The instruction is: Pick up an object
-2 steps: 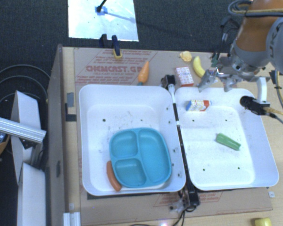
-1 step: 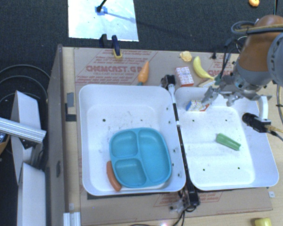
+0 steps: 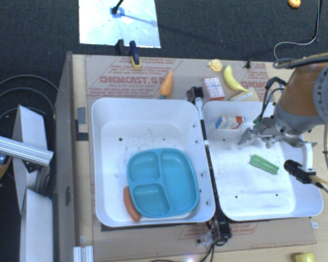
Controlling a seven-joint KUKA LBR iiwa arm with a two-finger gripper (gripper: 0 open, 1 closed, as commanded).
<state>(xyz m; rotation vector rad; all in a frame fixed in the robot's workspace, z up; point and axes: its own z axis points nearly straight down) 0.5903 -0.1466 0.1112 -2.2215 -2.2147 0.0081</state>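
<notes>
Gripper (image 3: 250, 137) hangs over the right bin (image 3: 262, 206), near its back half, with metal fingers pointing left; I cannot tell whether they are spread or pressed together, since the view there is blurred. Nothing shows between them. Just right and in front of it lies a green block (image 3: 264, 164), a small, flat, oblong piece set at a slant on the bin floor. A white carton (image 3: 229, 122) rests near the back wall.
</notes>
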